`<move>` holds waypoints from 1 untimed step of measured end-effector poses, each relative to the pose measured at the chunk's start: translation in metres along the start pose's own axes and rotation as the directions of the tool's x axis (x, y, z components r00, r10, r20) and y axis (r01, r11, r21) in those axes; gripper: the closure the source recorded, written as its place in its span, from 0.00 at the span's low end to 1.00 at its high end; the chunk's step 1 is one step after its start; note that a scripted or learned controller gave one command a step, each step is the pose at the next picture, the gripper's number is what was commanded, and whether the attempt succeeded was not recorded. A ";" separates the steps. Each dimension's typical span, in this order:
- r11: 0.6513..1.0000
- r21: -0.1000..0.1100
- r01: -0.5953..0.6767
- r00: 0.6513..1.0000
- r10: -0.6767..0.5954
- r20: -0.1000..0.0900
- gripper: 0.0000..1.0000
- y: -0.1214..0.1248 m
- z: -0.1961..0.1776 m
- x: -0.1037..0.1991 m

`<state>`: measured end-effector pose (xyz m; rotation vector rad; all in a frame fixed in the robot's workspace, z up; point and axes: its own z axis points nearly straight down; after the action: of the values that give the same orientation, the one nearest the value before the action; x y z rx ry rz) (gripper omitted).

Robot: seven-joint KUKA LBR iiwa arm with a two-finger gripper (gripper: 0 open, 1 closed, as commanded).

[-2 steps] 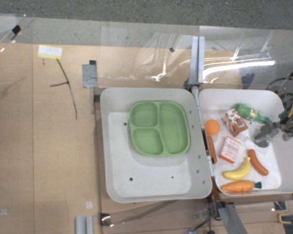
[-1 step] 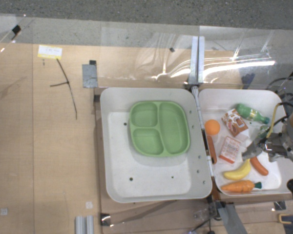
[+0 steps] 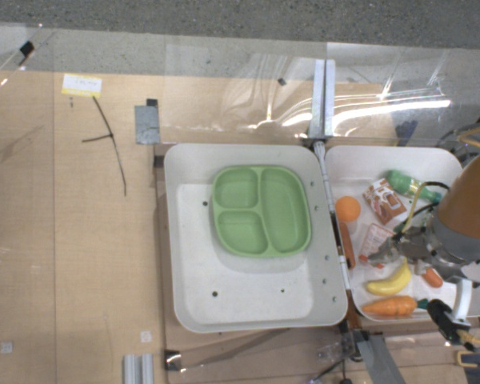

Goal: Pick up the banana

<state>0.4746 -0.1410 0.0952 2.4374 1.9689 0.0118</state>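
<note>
The yellow banana (image 3: 392,280) lies in the right bin (image 3: 360,160), near its front edge, curved with both tips pointing up. My gripper (image 3: 394,252) hangs just above and behind it, reaching in from the right under the grey wrist and orange band (image 3: 474,206). The wrist hides part of the gripper. I see nothing held in it.
An orange carrot (image 3: 390,306) lies just in front of the banana. Behind it are an orange ball (image 3: 348,208), a red sausage (image 3: 346,245), two snack packets (image 3: 384,201) and a green bottle (image 3: 408,184). The left bin (image 3: 184,214) holds a green divided plate (image 3: 262,210).
</note>
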 end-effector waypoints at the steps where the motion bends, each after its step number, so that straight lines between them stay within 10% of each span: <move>1: 1.000 -0.006 0.002 1.000 -0.002 -0.002 1.00 0.002 -0.012 0.001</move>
<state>0.4768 -0.1410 0.1069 2.4332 1.9692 0.0200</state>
